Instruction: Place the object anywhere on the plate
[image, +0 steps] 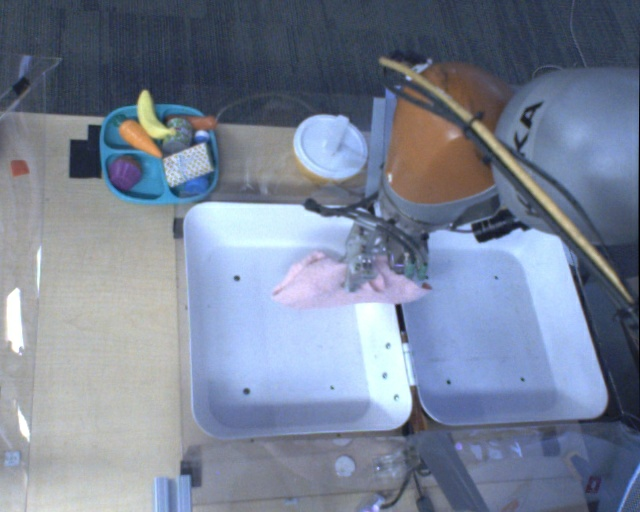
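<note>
Pincer (368, 268) sits low over the pink cloth (335, 281); can't tell how it's set or whether it has the cloth. Cloth lies flat in the left bin (240, 400), against its 3 o'clock wall, spreading toward 9 o'clock from the pincer, tip lapping the right bin (520, 390). Looks like the pick step. Next: confirm grip, lift clear, head for the plate. Closest match: blue divided plate (158, 192) at 10 o'clock on the bench (90, 350), loaded with toy food.
</note>
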